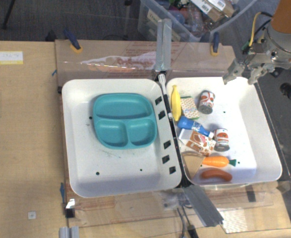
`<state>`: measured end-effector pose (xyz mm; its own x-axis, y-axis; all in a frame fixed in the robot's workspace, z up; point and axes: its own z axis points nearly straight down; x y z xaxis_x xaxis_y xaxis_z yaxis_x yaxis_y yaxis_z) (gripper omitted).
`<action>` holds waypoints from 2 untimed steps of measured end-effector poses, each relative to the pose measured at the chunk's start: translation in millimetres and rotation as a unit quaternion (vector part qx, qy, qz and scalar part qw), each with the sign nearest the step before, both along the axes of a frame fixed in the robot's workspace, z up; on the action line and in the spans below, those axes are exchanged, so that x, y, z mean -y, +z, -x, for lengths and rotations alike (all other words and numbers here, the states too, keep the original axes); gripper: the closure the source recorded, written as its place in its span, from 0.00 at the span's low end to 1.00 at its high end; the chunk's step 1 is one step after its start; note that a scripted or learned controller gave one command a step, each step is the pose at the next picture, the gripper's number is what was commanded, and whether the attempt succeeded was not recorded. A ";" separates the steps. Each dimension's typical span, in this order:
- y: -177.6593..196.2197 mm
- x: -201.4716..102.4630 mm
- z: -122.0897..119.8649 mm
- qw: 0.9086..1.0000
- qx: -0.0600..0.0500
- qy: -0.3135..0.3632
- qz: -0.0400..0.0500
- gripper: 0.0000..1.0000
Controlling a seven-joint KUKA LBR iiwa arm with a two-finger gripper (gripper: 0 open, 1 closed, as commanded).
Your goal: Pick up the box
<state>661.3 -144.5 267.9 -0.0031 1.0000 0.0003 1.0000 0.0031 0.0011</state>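
The box (200, 143), a small carton printed in white, red and brown, lies flat in the right bin (249, 118), left of centre, touching a blue bottle (194, 126) and a can (221, 139). My gripper (242, 74) hangs above the right bin's far right corner, well away from the box, with its two fingers spread apart and nothing between them.
The right bin also holds a banana (175, 102), a second can (205, 101), a patterned pouch (189, 107), a carrot (216, 161) and a red sausage (215, 174). A teal divided plate (124, 120) sits in the left bin (81, 148). A clear tub of clutter (197, 4) stands behind.
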 end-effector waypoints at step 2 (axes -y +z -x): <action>-174.8 -39.9 70.8 0.998 0.002 0.058 0.000 0.00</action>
<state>590.4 -104.6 93.1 -0.1191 0.9929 -0.0007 0.9929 0.1191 0.0041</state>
